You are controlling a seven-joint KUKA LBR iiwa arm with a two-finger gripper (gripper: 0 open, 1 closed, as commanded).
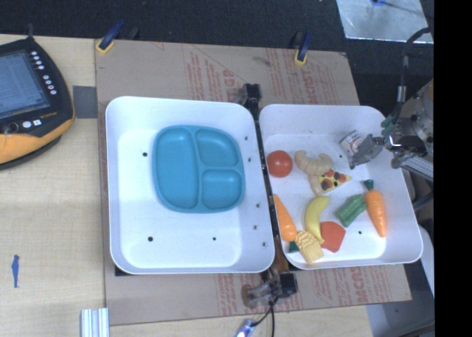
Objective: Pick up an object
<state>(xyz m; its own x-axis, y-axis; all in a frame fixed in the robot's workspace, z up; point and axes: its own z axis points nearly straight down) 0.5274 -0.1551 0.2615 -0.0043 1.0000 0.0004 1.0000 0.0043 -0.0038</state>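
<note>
Nearest the lens, at the bottom edge, a small dark clamp with a trailing cable [264, 295] sat against the brown cardboard sheet [221, 70], just below the seam of the two bins.

Landmark taken: the right-hand shallow white bin [402, 251]. All positions below are relative to it.

Inside it, near corner on the left: a yellow ridged corn piece [308, 245], touching a red-orange wedge-shaped toy [332, 236]. A curved yellow banana [316, 214] lay just above the corn. Along the left wall, a slim orange carrot [285, 216]; above that, a round red tomato [279, 164]. Mid-bin: a beige lumpy toy [313, 161] with a small multicoloured pizza-like piece [334, 180] touching its lower end. Right of centre: a green pepper-like toy [352, 209] and, beside it, a fatter orange carrot with green top [376, 210].

The metal two-finger gripper [359, 147] hung over the upper right part of the bin, reaching in from past the right wall. Its fingers were spread, with nothing between them. It stood apart from the toys, the beige one being the closest.

To the left of the landmark bin, touching it wall to wall: the second white bin [133, 247], holding a blue three-compartment plastic plate [198, 168]. Far left beyond that, a yellow-and-black control pendant [29, 103] rested on the pale wooden bench [51, 225].
</note>
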